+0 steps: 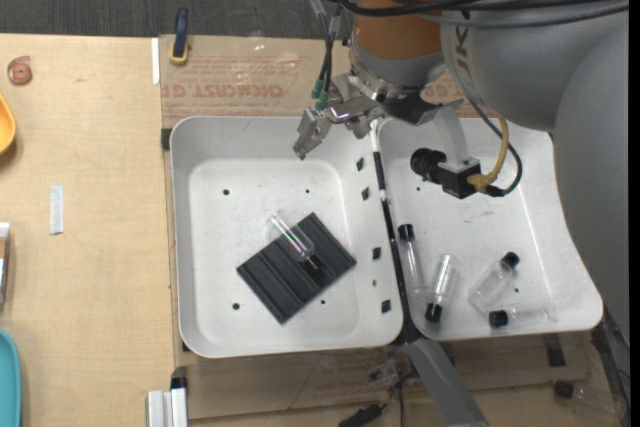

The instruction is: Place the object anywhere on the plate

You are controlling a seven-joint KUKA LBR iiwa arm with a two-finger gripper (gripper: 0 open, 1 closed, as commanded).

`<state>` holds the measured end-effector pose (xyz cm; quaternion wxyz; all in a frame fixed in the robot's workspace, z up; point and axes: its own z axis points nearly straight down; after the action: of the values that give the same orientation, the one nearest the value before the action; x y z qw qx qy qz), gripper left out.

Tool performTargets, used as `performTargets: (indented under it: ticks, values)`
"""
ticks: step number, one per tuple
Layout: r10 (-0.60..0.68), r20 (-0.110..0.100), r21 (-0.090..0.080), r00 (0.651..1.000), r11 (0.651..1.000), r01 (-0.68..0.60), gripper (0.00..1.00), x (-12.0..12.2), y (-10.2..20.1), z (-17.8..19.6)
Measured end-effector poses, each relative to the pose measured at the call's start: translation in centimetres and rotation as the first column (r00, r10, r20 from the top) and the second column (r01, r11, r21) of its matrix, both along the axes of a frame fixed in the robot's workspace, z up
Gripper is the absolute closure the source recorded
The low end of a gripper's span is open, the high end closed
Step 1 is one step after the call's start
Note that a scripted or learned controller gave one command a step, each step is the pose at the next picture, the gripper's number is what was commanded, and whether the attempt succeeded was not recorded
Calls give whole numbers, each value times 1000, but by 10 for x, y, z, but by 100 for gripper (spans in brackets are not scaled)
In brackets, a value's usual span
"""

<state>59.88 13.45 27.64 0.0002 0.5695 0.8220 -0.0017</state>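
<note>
A black ridged plate [296, 267] lies tilted in the left bin [200, 215]. A clear tube with a dark cap [298, 243] rests on the plate's upper part. My gripper [322, 125] hangs above the back of the left bin, near the divider, well apart from the plate. Nothing shows between its fingers. The orange wrist band and grey arm fill the upper right.
The right bin [540, 215] holds several clear vials with black caps [438, 285] [497, 280] and one long tube [408, 250] beside the divider. A black cable fitting [445, 170] hangs over the right bin. Wooden bench to the left carries small items.
</note>
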Motion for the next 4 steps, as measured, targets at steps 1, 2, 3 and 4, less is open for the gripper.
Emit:
performTargets:
  ticks: [1,2,3,4]
  values:
    - [330,3,0,944,944,-330,0,35,8,42]
    - [807,4,-1,591,591,-807,0,51,16,89]
    - [807,4,-1,591,591,-807,0,51,16,88]
    - [806,6,-4,592,592,-806,100,52,15,98]
